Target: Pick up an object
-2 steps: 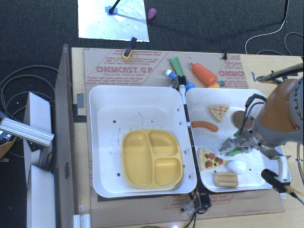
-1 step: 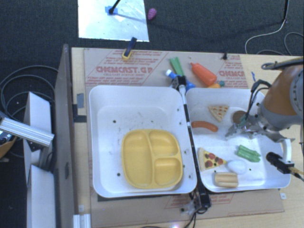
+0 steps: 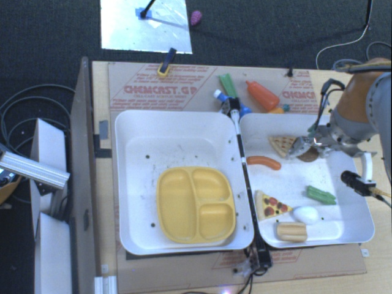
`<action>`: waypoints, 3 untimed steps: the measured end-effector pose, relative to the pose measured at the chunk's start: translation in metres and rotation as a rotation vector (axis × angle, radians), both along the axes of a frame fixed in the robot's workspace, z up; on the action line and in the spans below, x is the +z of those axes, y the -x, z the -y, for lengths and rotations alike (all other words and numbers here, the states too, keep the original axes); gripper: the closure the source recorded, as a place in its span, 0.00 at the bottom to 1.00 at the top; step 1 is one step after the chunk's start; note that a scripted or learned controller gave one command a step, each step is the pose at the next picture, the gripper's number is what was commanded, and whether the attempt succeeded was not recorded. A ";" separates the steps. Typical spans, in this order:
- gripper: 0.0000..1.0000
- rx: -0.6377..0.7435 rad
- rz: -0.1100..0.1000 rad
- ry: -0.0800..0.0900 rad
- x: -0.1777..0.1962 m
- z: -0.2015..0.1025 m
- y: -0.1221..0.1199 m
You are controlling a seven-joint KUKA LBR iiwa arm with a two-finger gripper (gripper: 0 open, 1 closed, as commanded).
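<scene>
While the grey arm (image 3: 367,112) with its orange band reaches in over the right bin (image 3: 361,222), its gripper (image 3: 304,147) sits low near that bin's upper wall, just right of the waffle-patterned wedge (image 3: 283,144) and touching or overlapping a brown piece (image 3: 308,155); whether the pincer is wide, narrow or closed on anything cannot be told here, since the metal parts blur into the brown piece. Taking the waffle wedge as landmark, the hot dog sausage (image 3: 264,162) lies just below and to its left, near the divider between the bins. Farther below the wedge lies the pizza slice (image 3: 270,205), with the white egg (image 3: 305,214) to that slice's right and the bread roll (image 3: 291,231) lowest of all. The green pod (image 3: 321,194) lies below and right of the wedge, well apart from it. Far to the wedge's left, in the left bin (image 3: 131,139), rests a yellow compartment tray (image 3: 196,204). Above the wedge, outside the bins on the cardboard sheet (image 3: 153,87), lie an orange carrot (image 3: 262,95) and a green stick (image 3: 228,86).
</scene>
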State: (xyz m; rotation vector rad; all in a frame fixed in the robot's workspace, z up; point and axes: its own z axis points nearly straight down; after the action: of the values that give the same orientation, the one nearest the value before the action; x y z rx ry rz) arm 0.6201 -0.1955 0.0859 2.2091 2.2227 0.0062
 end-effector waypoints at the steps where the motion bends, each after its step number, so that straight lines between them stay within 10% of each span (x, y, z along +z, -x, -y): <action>1: 0.00 0.000 -0.003 -0.001 0.000 0.010 -0.026; 2: 1.00 0.004 -0.001 0.002 0.011 0.010 -0.026; 3: 1.00 0.001 -0.004 -0.001 -0.001 -0.038 -0.020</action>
State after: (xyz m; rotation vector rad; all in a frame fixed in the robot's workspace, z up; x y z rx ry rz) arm 0.6401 -0.1573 0.0853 2.2104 2.2271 0.0026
